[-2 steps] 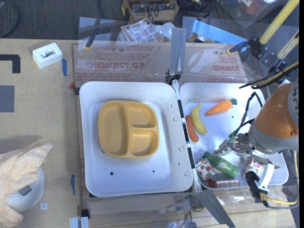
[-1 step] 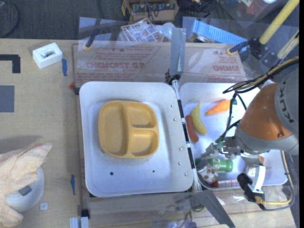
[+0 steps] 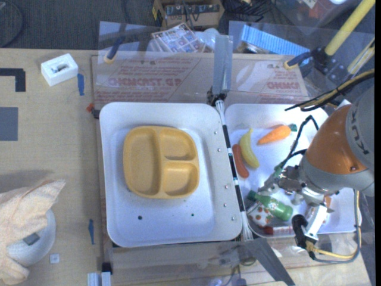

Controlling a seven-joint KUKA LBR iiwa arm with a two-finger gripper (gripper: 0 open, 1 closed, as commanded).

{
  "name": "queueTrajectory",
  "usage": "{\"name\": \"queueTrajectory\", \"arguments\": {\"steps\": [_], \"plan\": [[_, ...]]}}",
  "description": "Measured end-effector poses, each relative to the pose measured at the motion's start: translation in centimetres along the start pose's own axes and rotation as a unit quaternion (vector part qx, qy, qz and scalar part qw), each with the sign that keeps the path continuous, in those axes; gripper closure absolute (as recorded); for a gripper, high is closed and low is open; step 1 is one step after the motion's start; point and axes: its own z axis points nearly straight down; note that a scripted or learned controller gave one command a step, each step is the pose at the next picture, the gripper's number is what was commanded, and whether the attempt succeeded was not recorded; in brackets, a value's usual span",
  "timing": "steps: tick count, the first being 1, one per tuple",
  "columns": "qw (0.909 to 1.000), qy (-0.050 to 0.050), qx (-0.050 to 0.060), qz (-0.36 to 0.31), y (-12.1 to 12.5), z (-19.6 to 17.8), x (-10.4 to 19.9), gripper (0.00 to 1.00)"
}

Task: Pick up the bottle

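My gripper (image 3: 284,186) hung low over the near end of the right-hand shallow white bin (image 3: 271,117), and whether it was spread or closed I could not tell. Just beside it lay the green plastic bottle (image 3: 271,205), on its side across the bin's near corner, partly over a small round bowl (image 3: 259,221).

Farther back in that bin lay a yellow toy banana (image 3: 249,149), a red sausage-shaped piece (image 3: 240,161) and an orange toy carrot (image 3: 274,134).

The left white bin (image 3: 113,177) held a yellow compartment tray (image 3: 161,161). Both bins stood on a pale wooden bench (image 3: 41,136), with clear plastic panels (image 3: 155,79) standing behind them. On the bench's far left sat a small white box (image 3: 59,68), and near its front corner a crumpled cream cloth (image 3: 27,207). Beyond the bench the floor was dark carpet, cluttered with cables and boxes.
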Motion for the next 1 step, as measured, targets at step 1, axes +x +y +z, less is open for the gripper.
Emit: {"name": "queueTrajectory", "arguments": {"steps": [1], "plan": [[0.9999, -0.002, -0.001, -0.012, -0.24, -0.01, 0.87, 0.0]]}}
